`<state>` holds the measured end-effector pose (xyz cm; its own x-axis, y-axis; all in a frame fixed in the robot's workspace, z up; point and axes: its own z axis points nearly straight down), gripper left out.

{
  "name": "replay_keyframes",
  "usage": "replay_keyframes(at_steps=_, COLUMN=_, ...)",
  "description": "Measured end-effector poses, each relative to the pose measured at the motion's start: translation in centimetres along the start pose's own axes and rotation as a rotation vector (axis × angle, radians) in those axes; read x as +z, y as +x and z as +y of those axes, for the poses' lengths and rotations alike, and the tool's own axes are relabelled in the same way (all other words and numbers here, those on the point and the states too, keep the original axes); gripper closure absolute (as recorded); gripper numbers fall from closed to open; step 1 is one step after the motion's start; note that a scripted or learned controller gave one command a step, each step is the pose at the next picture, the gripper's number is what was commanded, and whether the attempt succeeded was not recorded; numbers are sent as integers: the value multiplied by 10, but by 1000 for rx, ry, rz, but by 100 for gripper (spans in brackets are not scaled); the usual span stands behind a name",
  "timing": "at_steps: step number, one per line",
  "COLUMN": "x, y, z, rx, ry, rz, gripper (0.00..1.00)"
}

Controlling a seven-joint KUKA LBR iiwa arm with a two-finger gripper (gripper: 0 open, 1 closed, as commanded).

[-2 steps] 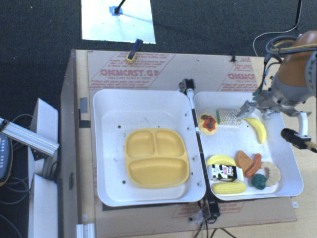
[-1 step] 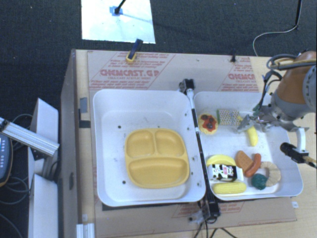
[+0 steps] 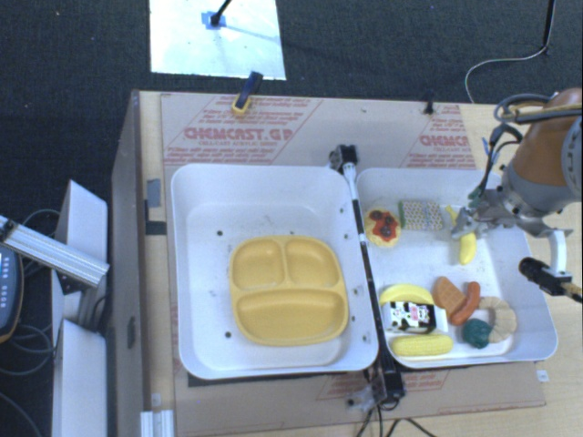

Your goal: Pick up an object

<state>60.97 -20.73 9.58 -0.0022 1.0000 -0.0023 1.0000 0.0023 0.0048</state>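
Here, you see the gripper [image 3: 465, 221] low over the right bin [image 3: 537, 330] at its far right side, grip state impossible to tell, tip just above a banana [image 3: 467, 248], with toy food nearer you and a yellow tray [image 3: 289, 289] in the left bin [image 3: 196, 271].

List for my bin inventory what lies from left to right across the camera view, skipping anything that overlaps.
Yellow plastic tray with three compartments → small round pizza toy with red topping → grey perforated grater-like piece → small yellow banana-like toy → grey tool of the arm.
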Motion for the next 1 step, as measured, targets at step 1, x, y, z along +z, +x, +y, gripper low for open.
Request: replay_keyframes(at_steps=1, x=12, y=72, z=42, rx=-2, ry=2, rz=3, gripper=100)
